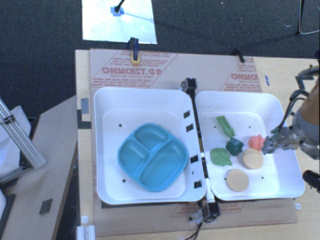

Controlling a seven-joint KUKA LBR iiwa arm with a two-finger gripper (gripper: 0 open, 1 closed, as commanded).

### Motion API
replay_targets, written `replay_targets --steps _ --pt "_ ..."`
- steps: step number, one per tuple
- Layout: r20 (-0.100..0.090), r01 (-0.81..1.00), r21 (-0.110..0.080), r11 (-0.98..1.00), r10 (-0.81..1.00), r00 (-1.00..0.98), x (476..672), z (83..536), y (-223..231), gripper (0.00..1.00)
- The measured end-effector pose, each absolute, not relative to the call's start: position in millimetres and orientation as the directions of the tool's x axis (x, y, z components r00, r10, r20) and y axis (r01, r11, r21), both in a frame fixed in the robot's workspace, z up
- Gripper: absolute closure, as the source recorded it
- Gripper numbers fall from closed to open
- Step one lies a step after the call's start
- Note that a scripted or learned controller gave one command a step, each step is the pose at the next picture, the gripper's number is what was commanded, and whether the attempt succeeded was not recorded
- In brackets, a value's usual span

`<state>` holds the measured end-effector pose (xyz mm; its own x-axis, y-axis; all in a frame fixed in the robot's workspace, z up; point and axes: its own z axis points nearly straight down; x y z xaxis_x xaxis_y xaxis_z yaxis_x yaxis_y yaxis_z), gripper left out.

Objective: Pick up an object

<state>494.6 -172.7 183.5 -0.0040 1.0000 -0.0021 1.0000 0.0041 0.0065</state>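
Nearest you, a tan disc [237,180] lies in the right bin [287,184], and your tool [267,146] sits beside the red piece [256,141]; whether it's clamped, you can't tell.

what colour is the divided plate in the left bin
Light blue; the divided plate shows best in the camera view, lying in the left bin.

Both white bins [150,96] look like smooth, faintly glossy plastic, as does the blue divided plate [152,156]. Printed brown cardboard [200,69] beneath appears matt.
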Motion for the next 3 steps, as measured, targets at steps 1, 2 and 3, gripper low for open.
replay_targets --steps 1,2,3 --pt "-0.001 1.0 0.004 0.004 1.0 -0.004 496.2 202.0 -173.0 1.0" --pt "0.001 1.0 0.004 0.01 1.0 -0.01 523.6 197.3 -121.3 1.0" --pt "0.001 1.0 0.004 0.01 1.0 -0.01 545.8 212.0 -71.6 1.0"
